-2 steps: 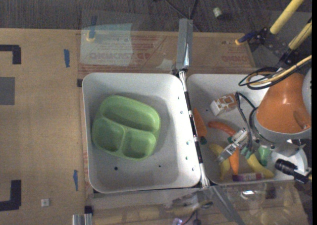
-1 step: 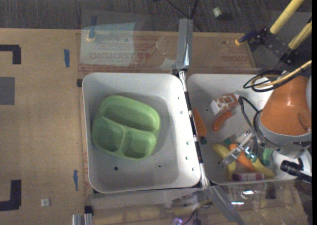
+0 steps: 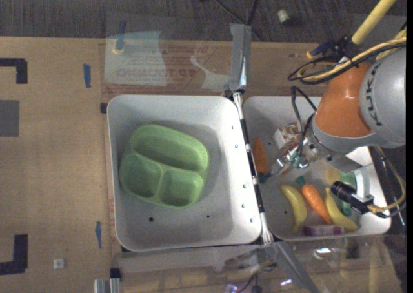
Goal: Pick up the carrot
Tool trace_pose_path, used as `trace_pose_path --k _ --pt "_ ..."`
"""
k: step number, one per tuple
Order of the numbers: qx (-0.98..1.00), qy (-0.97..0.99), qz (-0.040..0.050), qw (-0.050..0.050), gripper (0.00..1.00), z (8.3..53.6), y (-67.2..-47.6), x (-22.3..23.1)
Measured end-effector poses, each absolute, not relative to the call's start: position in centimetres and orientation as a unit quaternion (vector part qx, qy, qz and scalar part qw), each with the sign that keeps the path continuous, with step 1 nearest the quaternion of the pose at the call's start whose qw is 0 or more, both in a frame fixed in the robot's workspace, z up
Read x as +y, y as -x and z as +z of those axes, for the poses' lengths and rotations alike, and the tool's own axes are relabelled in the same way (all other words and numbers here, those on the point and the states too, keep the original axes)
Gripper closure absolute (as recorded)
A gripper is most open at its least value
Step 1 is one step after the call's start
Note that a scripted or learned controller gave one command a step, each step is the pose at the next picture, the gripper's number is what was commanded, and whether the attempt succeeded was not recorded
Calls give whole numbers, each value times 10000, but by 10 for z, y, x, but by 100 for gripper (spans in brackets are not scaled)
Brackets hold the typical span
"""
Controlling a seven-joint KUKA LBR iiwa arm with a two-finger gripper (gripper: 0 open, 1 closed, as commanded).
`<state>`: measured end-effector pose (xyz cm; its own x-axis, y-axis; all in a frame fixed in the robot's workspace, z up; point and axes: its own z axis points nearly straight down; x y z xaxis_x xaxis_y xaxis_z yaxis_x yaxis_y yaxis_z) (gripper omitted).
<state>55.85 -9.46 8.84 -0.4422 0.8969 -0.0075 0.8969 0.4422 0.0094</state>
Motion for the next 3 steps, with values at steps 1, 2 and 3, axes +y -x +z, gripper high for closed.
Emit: trace_pose_path --k 1,2,3 --pt "8491 -5282 31 97 100 100 -560 -95" --pt "8918 -4523 3 3 100 185 -490 -89" --pt "8917 -4526 11 25 100 195 -491 -90"
